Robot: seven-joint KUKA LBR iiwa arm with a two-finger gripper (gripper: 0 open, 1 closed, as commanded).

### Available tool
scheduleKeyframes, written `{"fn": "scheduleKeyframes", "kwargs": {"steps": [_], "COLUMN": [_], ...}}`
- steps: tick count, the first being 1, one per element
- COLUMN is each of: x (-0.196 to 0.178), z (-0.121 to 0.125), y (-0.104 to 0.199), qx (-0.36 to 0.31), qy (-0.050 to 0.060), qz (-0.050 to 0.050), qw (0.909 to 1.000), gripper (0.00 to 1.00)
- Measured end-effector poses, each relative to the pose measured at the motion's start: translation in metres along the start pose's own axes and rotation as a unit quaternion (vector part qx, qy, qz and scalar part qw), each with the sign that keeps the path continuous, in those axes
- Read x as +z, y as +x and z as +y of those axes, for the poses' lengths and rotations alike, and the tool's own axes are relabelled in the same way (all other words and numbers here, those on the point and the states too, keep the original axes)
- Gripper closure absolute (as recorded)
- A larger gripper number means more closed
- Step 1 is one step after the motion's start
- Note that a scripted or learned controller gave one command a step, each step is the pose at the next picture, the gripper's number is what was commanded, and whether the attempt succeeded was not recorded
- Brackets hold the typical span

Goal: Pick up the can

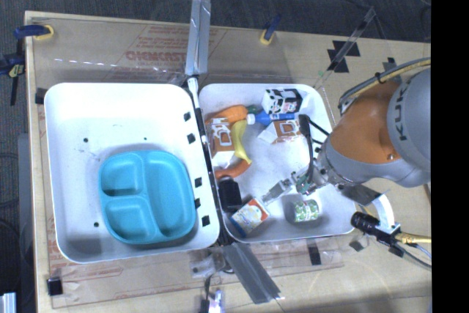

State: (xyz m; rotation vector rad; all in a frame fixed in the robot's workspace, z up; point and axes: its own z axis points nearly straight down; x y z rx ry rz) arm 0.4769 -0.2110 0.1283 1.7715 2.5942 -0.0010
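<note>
Right bin (pixel 322 102): end effector (pixel 302 183) partly hides can (pixel 306 211).

Blue tray (pixel 146 196), yellow banana (pixel 240 145), green-white can (pixel 305 211).

The can (pixel 305 211), green and white, lies on its side near the front edge of the right bin (pixel 322 232).

The pincer (pixel 303 183) sits low in the right bin (pixel 322 229), under the arm's wrist, and its fingers are too small and blurred to read as spread or closed. The arm (pixel 381 132) covers the bin's right wall and runs off the right edge. The can (pixel 306 211) is a small greenish blur; its label is illegible. The orange pieces beneath the banana (pixel 239 145) are partly hidden.
</note>
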Motion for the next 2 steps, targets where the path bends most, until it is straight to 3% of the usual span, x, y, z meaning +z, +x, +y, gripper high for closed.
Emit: {"fn": "scheduleKeyframes", "kwargs": {"steps": [2], "x": [0.0000], "z": [0.0000], "y": [0.0000], "qx": [0.000], "qy": [0.000], "qz": [0.000], "qw": [1.0000], "gripper": [0.00]}}
